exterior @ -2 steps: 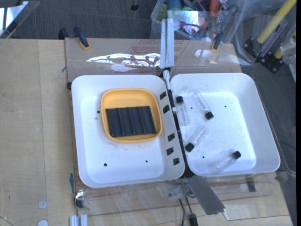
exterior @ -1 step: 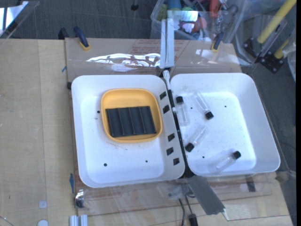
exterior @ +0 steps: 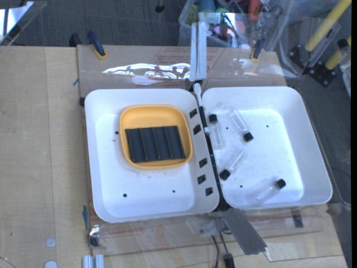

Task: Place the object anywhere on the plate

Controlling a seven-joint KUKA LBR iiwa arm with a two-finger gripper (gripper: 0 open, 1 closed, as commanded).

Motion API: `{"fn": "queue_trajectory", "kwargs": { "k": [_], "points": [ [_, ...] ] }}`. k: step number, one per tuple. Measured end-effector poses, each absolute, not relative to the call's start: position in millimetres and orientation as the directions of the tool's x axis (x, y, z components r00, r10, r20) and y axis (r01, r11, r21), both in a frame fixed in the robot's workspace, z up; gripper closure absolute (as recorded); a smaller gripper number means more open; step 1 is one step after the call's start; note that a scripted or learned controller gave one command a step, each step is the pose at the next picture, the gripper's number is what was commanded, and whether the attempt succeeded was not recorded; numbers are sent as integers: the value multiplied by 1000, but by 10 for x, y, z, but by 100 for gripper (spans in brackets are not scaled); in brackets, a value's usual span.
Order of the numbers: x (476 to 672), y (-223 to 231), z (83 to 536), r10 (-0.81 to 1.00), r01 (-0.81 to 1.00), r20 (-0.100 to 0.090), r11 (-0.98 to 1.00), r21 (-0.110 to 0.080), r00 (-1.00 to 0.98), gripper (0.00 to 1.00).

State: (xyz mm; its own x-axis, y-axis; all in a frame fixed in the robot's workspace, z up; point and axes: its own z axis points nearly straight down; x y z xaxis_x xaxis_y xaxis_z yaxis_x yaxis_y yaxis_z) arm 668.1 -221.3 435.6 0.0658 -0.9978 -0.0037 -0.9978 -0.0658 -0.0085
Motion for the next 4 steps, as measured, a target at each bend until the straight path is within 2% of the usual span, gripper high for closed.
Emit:
{"fn": "queue_trajectory", "kwargs": {
  "k": [1, 2, 3, 4],
  "points": [
    [6661, -2170, 4353, -953, -953, -3, -301, -5, 301, 100],
    [6680, -2127, 4332, -812, -812, 0, -583, -7, 583, 100],
    [6683, -2102, 4347, -615, -615, 2, -788, -6, 788, 100],
    [6681, -2134, 4340, -300, -300, 2, -954, -5, 954, 100]
  ]
}}
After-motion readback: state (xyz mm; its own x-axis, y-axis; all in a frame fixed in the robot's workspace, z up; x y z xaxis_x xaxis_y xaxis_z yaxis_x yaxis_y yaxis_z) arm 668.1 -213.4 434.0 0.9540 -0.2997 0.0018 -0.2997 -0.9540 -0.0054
